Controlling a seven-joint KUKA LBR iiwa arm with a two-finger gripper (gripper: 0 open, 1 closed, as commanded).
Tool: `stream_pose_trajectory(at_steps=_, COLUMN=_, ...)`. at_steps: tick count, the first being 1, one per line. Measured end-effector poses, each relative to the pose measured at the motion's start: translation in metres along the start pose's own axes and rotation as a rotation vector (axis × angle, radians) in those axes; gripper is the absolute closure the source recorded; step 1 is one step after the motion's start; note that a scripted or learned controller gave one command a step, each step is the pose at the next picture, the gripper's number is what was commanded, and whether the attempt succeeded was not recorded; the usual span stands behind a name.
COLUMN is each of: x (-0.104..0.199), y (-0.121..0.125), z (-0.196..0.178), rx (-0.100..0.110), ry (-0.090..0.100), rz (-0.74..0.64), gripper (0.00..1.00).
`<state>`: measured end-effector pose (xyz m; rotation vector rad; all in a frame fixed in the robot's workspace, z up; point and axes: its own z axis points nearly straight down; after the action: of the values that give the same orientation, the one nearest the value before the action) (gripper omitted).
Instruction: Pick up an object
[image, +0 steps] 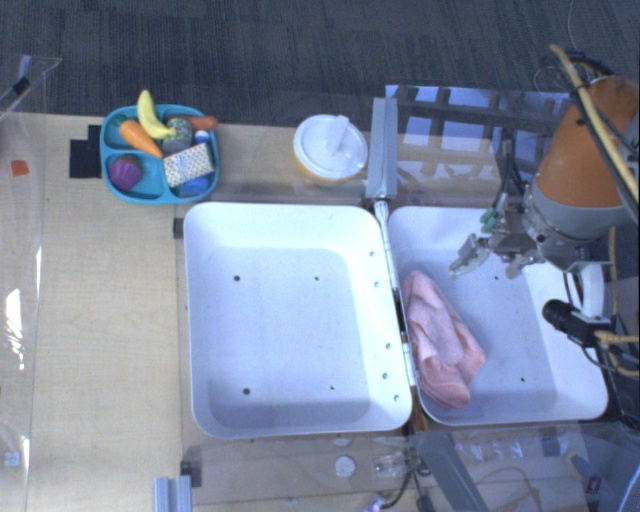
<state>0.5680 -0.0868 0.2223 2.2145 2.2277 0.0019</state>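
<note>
The gripper (492, 252) hangs over the far part of the right bin (560, 400), its fingers spread apart with nothing between them. The one thing to pick, a pink crumpled cloth (441, 338), lies along that bin's left wall, stretching from about mid-length toward the near-left corner, apart from the gripper. By my reading this is the approach step: no grasp has been made. The next move calls for shifting the gripper toward the left wall and nearer edge until it sits above the cloth's bulk, then descending with the fingers kept wide, closing on a raised fold. The left bin (290, 400) sits beside it
</note>
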Motion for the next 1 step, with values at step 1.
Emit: stream_pose_trajectory(at_steps=1, x=-0.0210, y=0.0269, z=0.0974, rx=0.000, ry=0.000, rz=-0.184, gripper=0.00)
